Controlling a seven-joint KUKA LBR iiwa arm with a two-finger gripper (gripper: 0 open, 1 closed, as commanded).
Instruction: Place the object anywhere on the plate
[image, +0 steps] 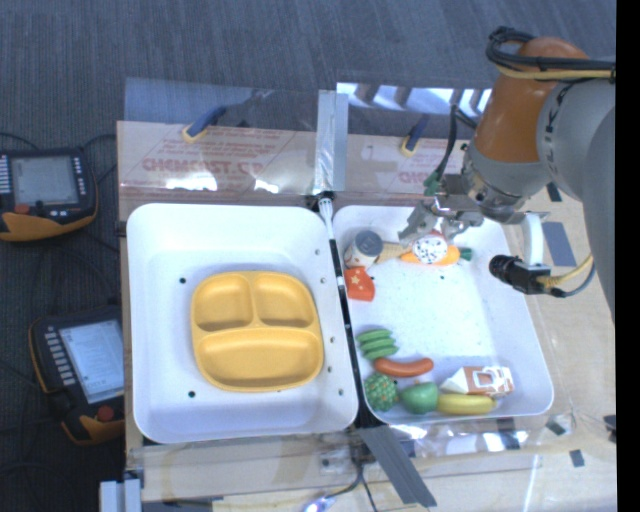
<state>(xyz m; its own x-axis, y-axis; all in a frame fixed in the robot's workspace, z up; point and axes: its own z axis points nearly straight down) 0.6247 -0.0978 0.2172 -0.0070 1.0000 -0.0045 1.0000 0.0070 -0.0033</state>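
Gripper (436, 222), finger state indiscernible, above a white-and-orange toy (432, 250) in the right bin (520, 330); a poor grasp risks dropping it short of the yellow plate (258, 330).

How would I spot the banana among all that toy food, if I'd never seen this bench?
Look at the right bin, the one crowded with toy food, and go to its near edge. The banana lies flat there, just below a small carton and right of a green round fruit. It is the only long, plain yellow piece in that bin.
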